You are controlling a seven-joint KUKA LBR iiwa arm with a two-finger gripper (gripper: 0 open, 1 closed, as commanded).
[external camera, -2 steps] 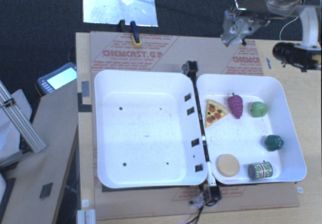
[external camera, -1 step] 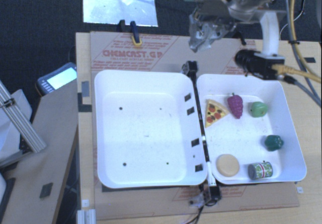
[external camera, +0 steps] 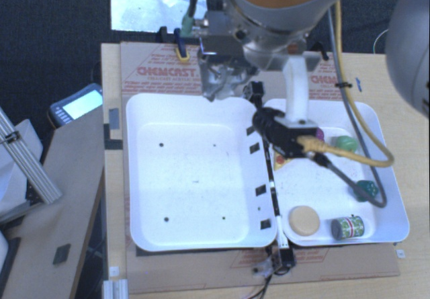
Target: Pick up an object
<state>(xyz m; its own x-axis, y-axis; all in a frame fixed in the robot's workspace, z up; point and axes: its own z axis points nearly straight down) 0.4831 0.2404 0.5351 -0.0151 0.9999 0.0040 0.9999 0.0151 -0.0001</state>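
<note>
Well, my end effector [external camera: 225, 84] hovers at the far rim of the left bin [external camera: 144, 156] — spread or shut, I can't tell — while the little can [external camera: 347, 226] lies sideways in the right bin [external camera: 398, 224], diagonally away at its near corner.

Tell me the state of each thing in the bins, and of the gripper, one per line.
small can: lying on its side, right bin.
tan disc: lying flat beside the can, not touching.
teal block: resting loose, right bin.
green object: resting, right bin's far side.
gripper: above the left bin's far rim.
</note>
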